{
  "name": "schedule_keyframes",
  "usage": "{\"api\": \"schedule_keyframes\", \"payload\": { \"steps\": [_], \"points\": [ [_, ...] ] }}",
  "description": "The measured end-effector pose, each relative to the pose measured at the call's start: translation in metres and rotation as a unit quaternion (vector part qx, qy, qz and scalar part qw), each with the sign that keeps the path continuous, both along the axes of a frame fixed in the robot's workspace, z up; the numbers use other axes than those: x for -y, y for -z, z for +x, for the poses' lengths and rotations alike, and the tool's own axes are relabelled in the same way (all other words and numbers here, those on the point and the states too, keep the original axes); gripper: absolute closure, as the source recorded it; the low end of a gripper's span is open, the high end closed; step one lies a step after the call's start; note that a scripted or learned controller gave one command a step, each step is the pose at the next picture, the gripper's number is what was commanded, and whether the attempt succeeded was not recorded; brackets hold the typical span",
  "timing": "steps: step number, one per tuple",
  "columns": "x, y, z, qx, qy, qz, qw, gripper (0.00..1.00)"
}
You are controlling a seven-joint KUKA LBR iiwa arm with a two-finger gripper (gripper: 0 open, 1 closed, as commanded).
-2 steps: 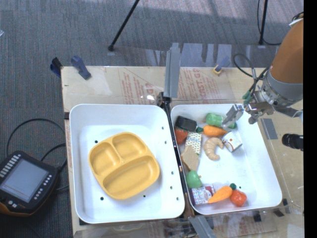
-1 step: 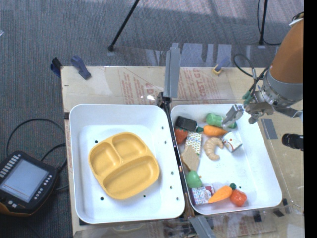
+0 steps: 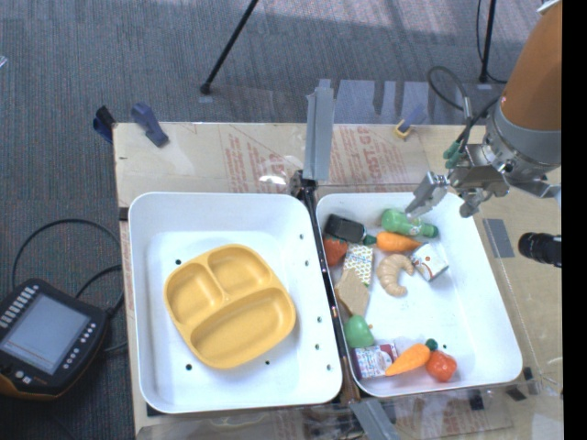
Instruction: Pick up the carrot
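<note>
1. One carrot (image 3: 409, 359) lies at the front of the right bin (image 3: 477, 314), between a red-and-white packet (image 3: 371, 359) and a red tomato (image 3: 441, 366).
2. Another carrot (image 3: 397, 242) lies near the back, just below a green bottle (image 3: 407, 223).
3. The pincer (image 3: 447, 198) hangs over the bin's back edge, spread apart and holding nothing.
4. A yellow plate (image 3: 229, 304) sits in the left bin (image 3: 156, 236).
</note>
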State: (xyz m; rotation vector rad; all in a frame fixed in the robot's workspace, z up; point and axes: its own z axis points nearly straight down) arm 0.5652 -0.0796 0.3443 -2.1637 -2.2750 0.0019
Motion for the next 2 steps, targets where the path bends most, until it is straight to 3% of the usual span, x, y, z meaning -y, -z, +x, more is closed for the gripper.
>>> {"api": "schedule_keyframes", "payload": {
  "steps": [1,2],
  "points": [
    [0.003,0.085,0.024,-0.007,-0.047,0.0011,0.9989,0.0],
    [0.041,0.103,-0.034,-0.004,-0.049,0.0009,0.9988,0.0]
  ]
}}
